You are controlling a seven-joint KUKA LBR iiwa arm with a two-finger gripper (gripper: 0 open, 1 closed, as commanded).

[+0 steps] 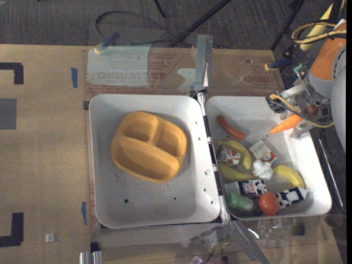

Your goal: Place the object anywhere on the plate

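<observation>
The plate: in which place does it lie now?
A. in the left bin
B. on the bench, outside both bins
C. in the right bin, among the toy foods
A: the orange plate lies alone inside the left bin.

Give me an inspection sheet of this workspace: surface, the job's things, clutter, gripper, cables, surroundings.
Surface: brown bench bearing two white bins side by side, left bin and right bin; blue and black tape marks on the bench.
Job's things: orange sectioned plate in the left bin, nothing on it; carrot at the gripper, above the right bin's far corner.
Clutter: right bin holds a sausage, bananas, a tomato, small cartons and other toy foods.
Gripper: gripper at the right bin's far right edge, the carrot at its tip.
Cables: yellow cable looped above the arm; dark cable on the floor.
Surroundings: grey carpet, dark stand legs.
</observation>
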